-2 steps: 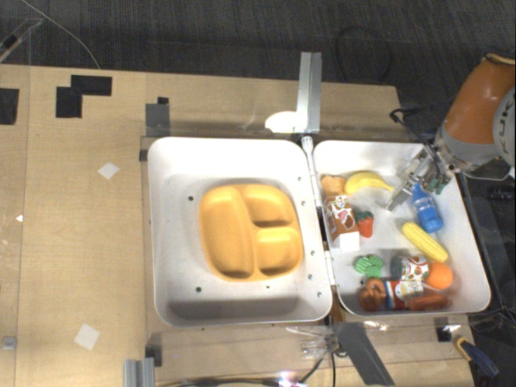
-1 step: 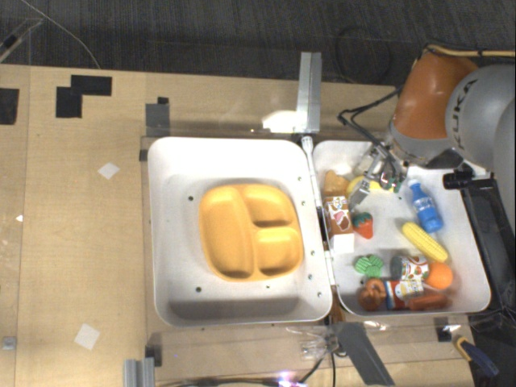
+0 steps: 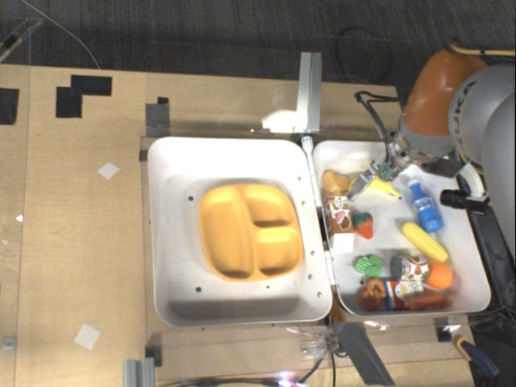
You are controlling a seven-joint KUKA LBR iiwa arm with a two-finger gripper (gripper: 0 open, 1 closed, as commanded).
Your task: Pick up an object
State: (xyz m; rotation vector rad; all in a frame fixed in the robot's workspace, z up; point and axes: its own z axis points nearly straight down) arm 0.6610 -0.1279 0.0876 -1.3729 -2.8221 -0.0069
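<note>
A wooden counter (image 3: 81, 240) carries two white bins. Jaws (image 3: 372, 180), state unclear, hover over toy food in the right bin (image 3: 476, 285), frame right. Best descend squarely on one isolated item, like the corn (image 3: 424, 241).

The arm (image 3: 484, 95) comes in as a fat, rounded casing, smooth pale grey with a faint sheen. A broad orange band (image 3: 439, 91) wraps it above the wrist, glossy and domed. Below that the wrist narrows into a grey collar with small metal fittings. A thin black cable (image 3: 372, 107) loops out from the wrist's side. A black bracket-like piece (image 3: 463, 200) juts from the grey body lower down.
</note>
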